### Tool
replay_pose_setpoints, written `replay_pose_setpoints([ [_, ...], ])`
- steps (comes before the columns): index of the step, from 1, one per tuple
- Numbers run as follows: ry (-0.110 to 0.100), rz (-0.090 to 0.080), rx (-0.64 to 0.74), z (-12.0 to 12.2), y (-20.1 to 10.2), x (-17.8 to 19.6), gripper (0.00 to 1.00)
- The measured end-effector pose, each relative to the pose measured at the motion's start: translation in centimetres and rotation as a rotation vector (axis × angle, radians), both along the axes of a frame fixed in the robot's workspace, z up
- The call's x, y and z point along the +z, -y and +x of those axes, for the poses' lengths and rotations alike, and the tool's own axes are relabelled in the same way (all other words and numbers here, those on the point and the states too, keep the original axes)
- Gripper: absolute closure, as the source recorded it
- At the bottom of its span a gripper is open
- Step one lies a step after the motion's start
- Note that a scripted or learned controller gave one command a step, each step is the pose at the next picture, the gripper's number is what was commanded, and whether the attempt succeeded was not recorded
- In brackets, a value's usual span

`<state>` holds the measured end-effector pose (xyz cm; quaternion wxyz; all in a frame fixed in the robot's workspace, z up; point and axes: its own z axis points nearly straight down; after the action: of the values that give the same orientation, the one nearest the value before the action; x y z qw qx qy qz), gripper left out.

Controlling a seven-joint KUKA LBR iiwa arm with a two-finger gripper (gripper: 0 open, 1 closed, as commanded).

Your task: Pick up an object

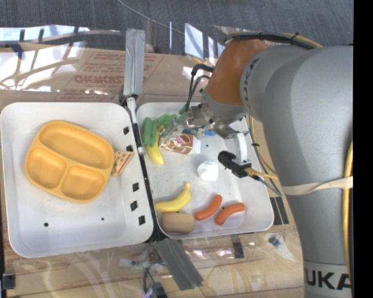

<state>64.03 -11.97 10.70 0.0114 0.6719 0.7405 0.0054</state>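
bench: cardboard sheet (99, 73) under two white bins, side by side.
left bin (25, 228): yellow divided tray (68, 160), a cracker (121, 162) touching its right edge.
right bin (255, 219): landmark.
gripper (188, 124): over its upper part, beside the green vegetable (154, 128); finger state cannot be told.
objects: carton (178, 143) just below gripper; banana (175, 200), potato (177, 222), two sausages (219, 210) along its lower edge; white ball (207, 171) at its middle.
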Motion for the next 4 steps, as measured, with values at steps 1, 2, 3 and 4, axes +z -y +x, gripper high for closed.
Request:
replay_pose_setpoints([
  [1,-0.025,0.004,0.111,1.7,6.7,2.6,0.0],
  [2,-0.028,0.011,-0.159,-1.4,7.7,1.9,0.0],
  [3,-0.007,0.003,-0.097,0.3,5.4,0.0,0.0],
  [4,-0.014,0.019,-0.052,0.5,6.3,-0.1,0.0],
])
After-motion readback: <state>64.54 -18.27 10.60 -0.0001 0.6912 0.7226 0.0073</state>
